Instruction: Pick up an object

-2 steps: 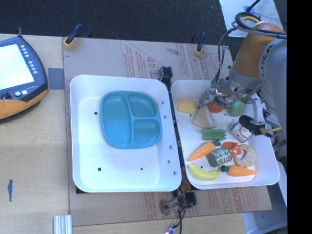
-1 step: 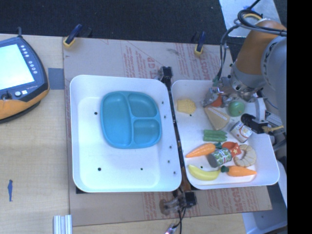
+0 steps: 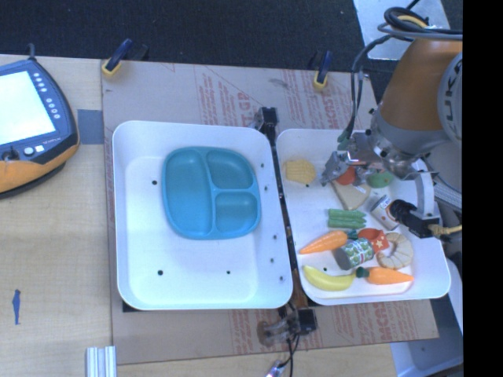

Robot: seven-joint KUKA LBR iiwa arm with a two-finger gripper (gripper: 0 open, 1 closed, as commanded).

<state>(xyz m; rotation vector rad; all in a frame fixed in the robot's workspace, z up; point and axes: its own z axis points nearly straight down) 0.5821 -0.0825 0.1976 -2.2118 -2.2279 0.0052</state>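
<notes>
Hand [image 3: 339, 166] low over far end of right bin [image 3: 436, 289], among toy food; whether spread or closed cannot be told. Nearest candidates: ridged yellow cracker [image 3: 299, 171], tan wedge [image 3: 351, 197]. Advise centring on one piece, clear of neighbours. Smooth moulded plastic: carrot [image 3: 322, 243], banana [image 3: 328, 279], can [image 3: 355, 253]

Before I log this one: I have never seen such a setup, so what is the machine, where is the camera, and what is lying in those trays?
One camera looks down at a slant on a bench. The grey and orange robot arm reaches in from the right; its gripper hangs low over the right bin, among the toy food. That bin holds a banana, two carrots, a green bean pod, a small can and a yellow cracker-like piece. The left bin holds a blue divided plate. Whether the gripper holds anything cannot be told.
</notes>
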